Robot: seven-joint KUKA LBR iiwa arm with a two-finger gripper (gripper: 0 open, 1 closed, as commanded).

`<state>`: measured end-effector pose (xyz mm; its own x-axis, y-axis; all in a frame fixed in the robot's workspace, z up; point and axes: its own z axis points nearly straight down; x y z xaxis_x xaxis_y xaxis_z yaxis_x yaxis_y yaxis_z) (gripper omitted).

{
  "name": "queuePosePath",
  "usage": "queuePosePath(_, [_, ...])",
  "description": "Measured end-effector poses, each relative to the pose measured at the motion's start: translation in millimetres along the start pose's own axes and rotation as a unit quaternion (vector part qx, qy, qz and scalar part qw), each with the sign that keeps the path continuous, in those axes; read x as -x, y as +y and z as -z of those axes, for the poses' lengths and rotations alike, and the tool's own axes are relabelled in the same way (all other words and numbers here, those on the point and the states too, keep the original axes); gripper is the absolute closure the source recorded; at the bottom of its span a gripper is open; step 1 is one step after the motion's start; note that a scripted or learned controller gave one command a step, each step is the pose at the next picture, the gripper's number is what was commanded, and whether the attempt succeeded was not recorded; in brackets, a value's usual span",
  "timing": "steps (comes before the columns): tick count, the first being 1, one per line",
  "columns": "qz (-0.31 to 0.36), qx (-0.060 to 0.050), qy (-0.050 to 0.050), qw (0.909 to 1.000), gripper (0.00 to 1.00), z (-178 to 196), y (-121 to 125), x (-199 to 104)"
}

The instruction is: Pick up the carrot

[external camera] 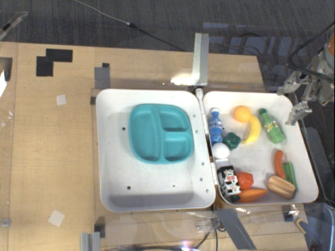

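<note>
At the near edge of the right bin [309,140], close to its near left corner, lies the orange carrot [252,195]. A red tomato [244,180] sits just behind it, and a little black and white carton [228,179] is beside that. A bread roll [281,186] rests to the carrot's right. Farther back are a banana [253,130], an orange [242,113], a green bottle [271,126] and a blue bottle [214,125]. The left bin [112,156] holds a teal tray [160,133]. The gripper [302,99] hangs over the right bin's far right corner, well apart from the carrot. I cannot tell how its jaws stand.
</note>
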<state>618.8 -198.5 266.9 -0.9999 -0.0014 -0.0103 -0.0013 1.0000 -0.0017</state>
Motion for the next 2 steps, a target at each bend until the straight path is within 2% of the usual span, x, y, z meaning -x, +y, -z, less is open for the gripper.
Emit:
queuePosePath(1, [0.001,0.001,0.004,1.0,0.0,-79.1,29.4,-36.4])
queuePosePath(2, [0.1,-0.002,-0.004,0.995,0.0,-153.6,31.3,5.1])
